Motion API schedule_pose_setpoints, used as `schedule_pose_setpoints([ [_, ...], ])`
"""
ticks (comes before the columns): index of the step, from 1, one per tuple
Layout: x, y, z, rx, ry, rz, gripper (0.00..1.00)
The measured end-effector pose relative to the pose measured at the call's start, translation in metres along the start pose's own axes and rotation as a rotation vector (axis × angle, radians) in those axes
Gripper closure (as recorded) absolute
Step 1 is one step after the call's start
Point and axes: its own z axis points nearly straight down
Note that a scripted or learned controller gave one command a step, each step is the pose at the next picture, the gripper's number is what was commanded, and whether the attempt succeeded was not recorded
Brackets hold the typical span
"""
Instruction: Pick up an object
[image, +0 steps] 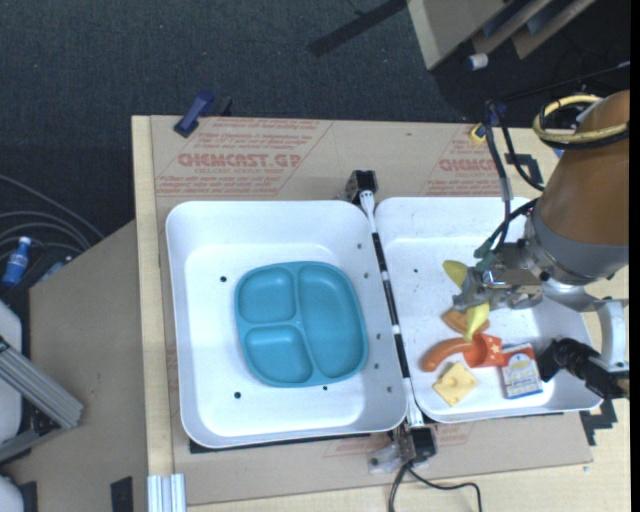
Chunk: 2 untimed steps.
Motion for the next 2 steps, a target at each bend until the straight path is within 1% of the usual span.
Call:
schedule_pose_setpoints([
  [1,0.014,0.0,-0.002,-0.002,0.0,0.0,1.0],
  [2,-0.013,0.0,0.005,0.001,0.0,0.002,1.0],
])
